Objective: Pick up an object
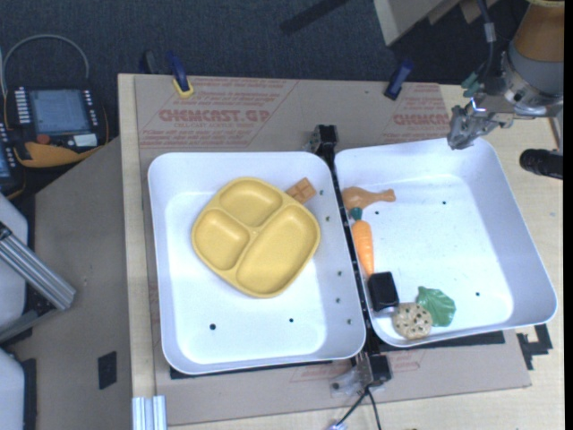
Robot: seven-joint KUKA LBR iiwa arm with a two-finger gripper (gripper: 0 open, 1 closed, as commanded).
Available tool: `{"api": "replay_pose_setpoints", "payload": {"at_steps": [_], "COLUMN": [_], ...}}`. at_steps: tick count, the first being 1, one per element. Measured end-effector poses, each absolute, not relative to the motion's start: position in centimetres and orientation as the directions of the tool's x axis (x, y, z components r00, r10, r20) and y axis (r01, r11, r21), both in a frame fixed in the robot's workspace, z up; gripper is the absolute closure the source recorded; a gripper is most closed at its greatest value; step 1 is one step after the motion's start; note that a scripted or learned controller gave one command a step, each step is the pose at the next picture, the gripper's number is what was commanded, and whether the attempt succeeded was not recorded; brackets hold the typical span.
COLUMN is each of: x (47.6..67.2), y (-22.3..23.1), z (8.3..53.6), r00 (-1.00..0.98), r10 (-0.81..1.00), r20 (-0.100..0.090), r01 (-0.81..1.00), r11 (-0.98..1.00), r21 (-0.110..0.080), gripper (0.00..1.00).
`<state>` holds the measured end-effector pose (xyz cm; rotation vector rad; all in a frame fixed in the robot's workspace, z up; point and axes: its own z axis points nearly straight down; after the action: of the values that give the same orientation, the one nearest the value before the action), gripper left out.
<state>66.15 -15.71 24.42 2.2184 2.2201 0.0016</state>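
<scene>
The right bin (466, 240) holds several small items along its left and front sides: a tan drumstick (367, 197), an orange carrot (363, 245), a black block (383, 290), a speckled cookie (412, 321) and a green leafy piece (438, 305). My gripper (460, 134) hangs above the back rim of the right bin, near its far right corner, well away from those items. Nothing shows between its fingers.
The left bin (179, 312) carries a yellow three-part plate (256, 236) and a small brown block (301, 190) at the plate's back right. A black clamp (324, 138) sits between the bins at the back. Blue clamps (397, 79) hold the cardboard's far edge.
</scene>
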Motion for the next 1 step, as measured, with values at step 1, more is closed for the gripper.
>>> {"api": "replay_pose_setpoints", "payload": {"at_steps": [1], "x": [63.98], "y": [-12.18], "z": [23.68], "r00": [-0.001], "r10": [1.000], "r20": [0.000], "r01": [1.000], "r11": [0.001], "r21": [-0.002], "gripper": [1.00]}}
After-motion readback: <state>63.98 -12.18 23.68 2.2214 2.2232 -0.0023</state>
